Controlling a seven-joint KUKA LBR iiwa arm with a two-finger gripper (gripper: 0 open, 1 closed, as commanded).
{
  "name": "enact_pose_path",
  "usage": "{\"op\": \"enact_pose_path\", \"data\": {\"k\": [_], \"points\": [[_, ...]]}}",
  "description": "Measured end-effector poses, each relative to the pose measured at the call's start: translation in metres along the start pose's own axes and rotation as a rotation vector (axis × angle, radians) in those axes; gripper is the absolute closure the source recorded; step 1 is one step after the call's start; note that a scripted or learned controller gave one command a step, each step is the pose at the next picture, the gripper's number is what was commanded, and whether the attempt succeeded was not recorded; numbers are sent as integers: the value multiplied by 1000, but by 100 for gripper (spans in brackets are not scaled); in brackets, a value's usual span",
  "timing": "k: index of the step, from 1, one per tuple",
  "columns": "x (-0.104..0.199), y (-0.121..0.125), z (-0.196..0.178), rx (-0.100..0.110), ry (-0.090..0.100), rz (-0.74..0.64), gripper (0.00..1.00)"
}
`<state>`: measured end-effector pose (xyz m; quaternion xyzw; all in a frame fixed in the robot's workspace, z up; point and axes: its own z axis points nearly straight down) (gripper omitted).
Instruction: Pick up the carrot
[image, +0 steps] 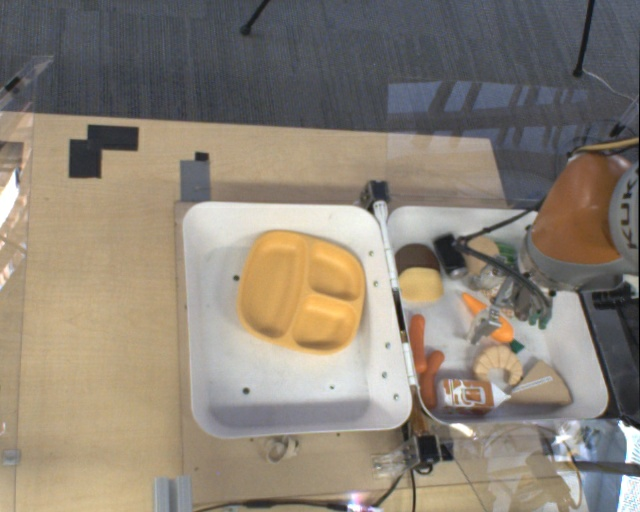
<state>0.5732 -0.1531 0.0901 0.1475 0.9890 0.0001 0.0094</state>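
The right bin (590, 395) is crowded, and the tool (497, 318) hangs near its middle, directly over the carrot (490, 322); whether it is open or closed around the carrot cannot be told. Left of the carrot lie two red sausages (418, 333); just below it sits one croissant (497, 364). The left bin (215, 390) holds one yellow plate (300, 290) with bare floor around it.

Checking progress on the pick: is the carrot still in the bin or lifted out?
In the bin: the carrot lies in the right bin, beside the gripper.
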Motion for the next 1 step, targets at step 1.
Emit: {"op": "enact_pose_path", "data": {"k": [1], "points": [[-3,2,-14,0,-9,-7,100]]}}
